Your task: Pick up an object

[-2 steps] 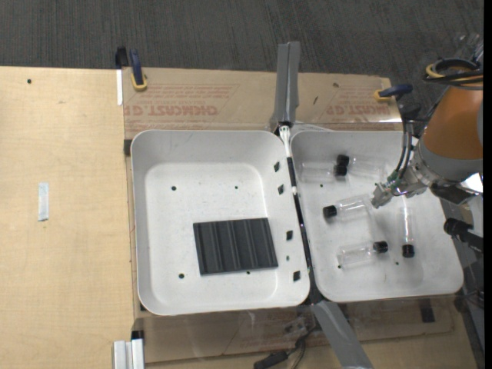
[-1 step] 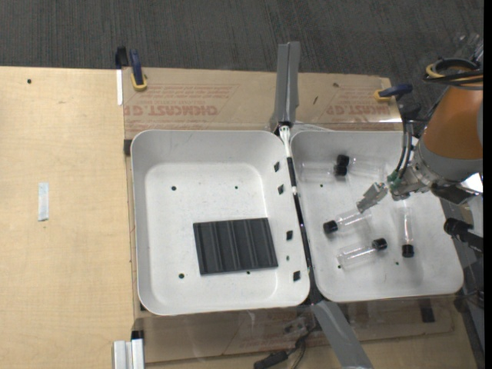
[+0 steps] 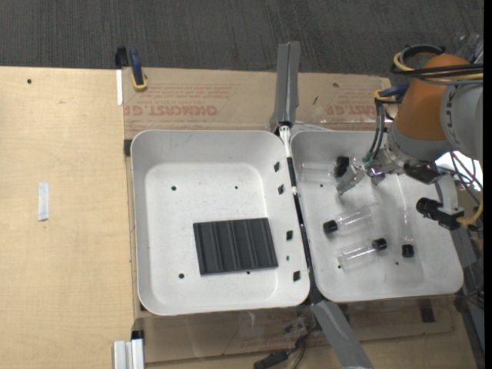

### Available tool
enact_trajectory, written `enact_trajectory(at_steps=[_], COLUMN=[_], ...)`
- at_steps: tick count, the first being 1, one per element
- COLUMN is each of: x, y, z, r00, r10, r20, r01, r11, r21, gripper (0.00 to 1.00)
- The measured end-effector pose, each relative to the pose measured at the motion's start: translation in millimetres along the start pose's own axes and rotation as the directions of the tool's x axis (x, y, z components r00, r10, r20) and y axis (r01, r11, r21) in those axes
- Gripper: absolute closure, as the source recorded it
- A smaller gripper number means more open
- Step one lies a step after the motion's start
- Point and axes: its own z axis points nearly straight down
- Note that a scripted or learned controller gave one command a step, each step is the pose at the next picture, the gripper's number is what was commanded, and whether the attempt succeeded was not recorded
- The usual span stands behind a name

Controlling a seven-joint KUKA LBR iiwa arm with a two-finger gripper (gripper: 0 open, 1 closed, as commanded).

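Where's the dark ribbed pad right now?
The dark ribbed pad lies flat in the left bin, toward its front edge, across the divider from the clear vials.

Dark grey carpeted floor [image 3: 192, 18] ran across the top of the view. Below it, a pale plywood surface [image 3: 61, 206] extended to the left, bearing a small strip of tape [image 3: 43, 202]. A sheet of brown cardboard [image 3: 200, 102] with red lettering, seen upside down, lay beneath the two white bins [image 3: 146, 229]. A blue-and-yellow clamp [image 3: 133, 69] gripped the cardboard's upper left edge. Lighting was even, with soft shadows.
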Motion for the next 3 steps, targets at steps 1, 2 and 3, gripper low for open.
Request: enact_trajectory(at_steps=[1, 2, 3], x=[1.5, 22.6, 22.8], y=[28.9, 34.5, 38.5], z=[5.6, 6.3, -4.1], r00=[1.0, 1.0, 1.0], r10=[-0.013, 0.014, 0.01], r20=[-0.014, -0.005, 0.003], r01=[0.013, -0.014, -0.01], r11=[0.999, 0.999, 1.0], r21=[0.046, 0.045, 0.027], gripper=[0.0, 0.0, 1.0])
